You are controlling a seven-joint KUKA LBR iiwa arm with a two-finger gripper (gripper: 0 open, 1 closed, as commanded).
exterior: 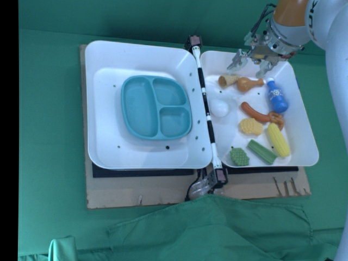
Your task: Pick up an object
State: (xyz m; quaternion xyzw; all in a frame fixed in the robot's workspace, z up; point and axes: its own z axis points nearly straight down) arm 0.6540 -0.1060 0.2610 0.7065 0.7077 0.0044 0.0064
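- Green cloth covers the bench and backdrop; two shallow white bins sit side by side on a cardboard sheet, split by a black-and-white striped divider bar.
- Left bin: holds a teal divided plate with three compartments, lying flat near the middle.
- Right bin: holds the toy food items.
- My gripper hangs over the far edge of the right bin, fingers spread apart, nothing between them.
- Just below my gripper: an ice-cream cone lying on its side, touching or nearly touching an orange drumstick.
- Blue bottle with white cap lies beside the drumstick, on the right.
- White egg-like piece sits near the divider, hard to make out against the bin.
- Sausage runs at a slant toward a pretzel; the two touch.
- Yellow round biscuit-like item just below the sausage.
- Corn cob and green celery stick lie near each other at the near side; knobbly green cluster to their left.
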